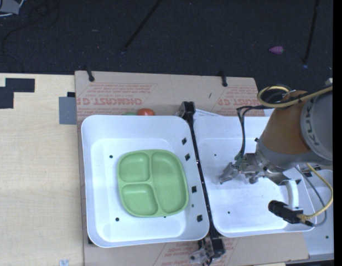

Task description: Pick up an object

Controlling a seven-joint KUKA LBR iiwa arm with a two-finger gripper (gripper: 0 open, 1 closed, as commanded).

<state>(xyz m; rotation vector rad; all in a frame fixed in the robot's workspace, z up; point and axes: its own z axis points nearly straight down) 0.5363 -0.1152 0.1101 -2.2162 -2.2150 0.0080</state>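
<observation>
Clamp hardware (207, 251) sits at the bottom edge, right where the two bins meet. Above it, a black divider strip (194, 165) runs up the seam between them.

Left bin (99, 148) holds a green tray (152, 183), three compartments, lying flat, roughly centred on the bin floor. Nothing in the compartments as far as I can see.

Right bin (226, 215): arm (295, 132) comes in from the right, orange band above the wrist, grey body at the frame edge. Gripper (229, 173) is low over the bin floor, left of bin centre, pointing toward the divider. Fingers too small and blurred, so open or closed: cannot tell. No object visible between them. A black connector (284, 210) with a yellow cable (320, 201) hangs below the wrist near the bin's lower right. More yellow cable loops above the wrist.

Past the left bin's far rim, a small red-orange object (145, 112) sits on the cardboard (160, 93), just touching or just beside the rim. A bit of green shows left of it, too small to identify. Both are outside the bins, well apart from the gripper.

Cardboard sheet lies under both bins, printed lettering upside down. Wooden bench (32, 176) to the left, with black and grey patches near its far edge. Dark floor (160, 26) beyond, cables across it, a small purple thing (276, 50) at far right.
</observation>
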